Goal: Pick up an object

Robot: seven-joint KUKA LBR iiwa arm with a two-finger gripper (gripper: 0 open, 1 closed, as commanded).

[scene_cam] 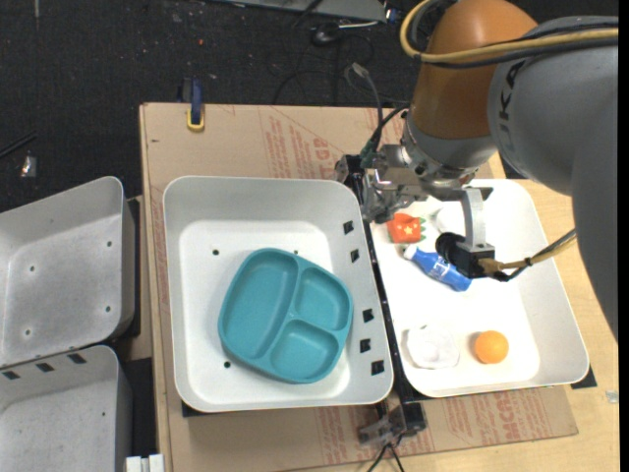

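Gripper [401,197] sits low over the near-left corner of the right bin [555,337], tucked under the wrist, and I can't tell from up here whether it has hold of anything. Cables and a bracket crowd around it, so my view of that spot is cluttered.

Right beside it, just below, I've got a small red object with a green bit [404,228], looks like a toy strawberry or tomato, lying on the bin floor. Next to that, a blue tube-like item [439,267] lies at a slant, and a black part hanging from the arm overlaps its right end. Toward the front of the same bin I see a white, roundish object [432,347] that nearly blends into the floor, and just to its right a small orange ball [489,346], the two near but apart.

Arm [550,87] comes in from the right, grey link across the top corner, orange band bulging above the wrist, wrist pointed down over the divider between the bins.

Left bin [197,214] holds one thing: a teal divided plate [285,315], three compartments, lying flat toward the front. Both bins rest on a brown cardboard sheet [265,136], and more white trays [59,264] sit off to the far left.
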